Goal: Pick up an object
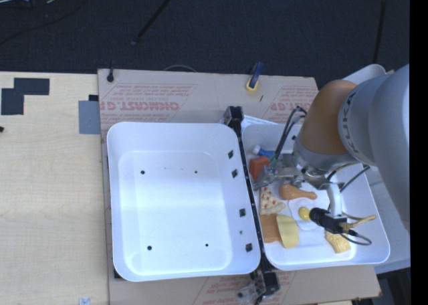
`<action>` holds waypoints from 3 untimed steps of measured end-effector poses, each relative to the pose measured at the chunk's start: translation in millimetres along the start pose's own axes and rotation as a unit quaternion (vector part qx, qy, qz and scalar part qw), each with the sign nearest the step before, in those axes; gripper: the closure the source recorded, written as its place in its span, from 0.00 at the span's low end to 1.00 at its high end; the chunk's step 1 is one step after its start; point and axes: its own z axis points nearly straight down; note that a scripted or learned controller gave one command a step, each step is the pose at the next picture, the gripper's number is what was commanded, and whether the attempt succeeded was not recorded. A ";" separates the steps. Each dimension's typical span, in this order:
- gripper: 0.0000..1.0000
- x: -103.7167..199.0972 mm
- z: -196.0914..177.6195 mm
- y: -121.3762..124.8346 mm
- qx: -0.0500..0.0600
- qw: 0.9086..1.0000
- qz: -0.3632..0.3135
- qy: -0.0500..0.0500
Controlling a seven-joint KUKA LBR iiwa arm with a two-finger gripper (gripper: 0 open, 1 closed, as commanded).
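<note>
Fingers can't be made out under the grey wrist, so grip state is anyone's guess — gripper (275, 175) low in the right bin (374, 247) among toy food (287, 230), and mirrored red print on the cardboard (174, 93) reads roughly "CHEMCRAFT"

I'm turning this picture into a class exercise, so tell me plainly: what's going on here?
A grey robot arm with an orange band reaches in from the right, over the right bin. That bin holds a jumble of small items, among them a pale yellow block and an orange piece. The gripper is low among them near the bin's left side; a grasp can't be confirmed. The left bin sits alongside.
</note>
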 end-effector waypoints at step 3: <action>1.00 -45.1 -16.8 48.1 0.000 1.000 0.003 -0.001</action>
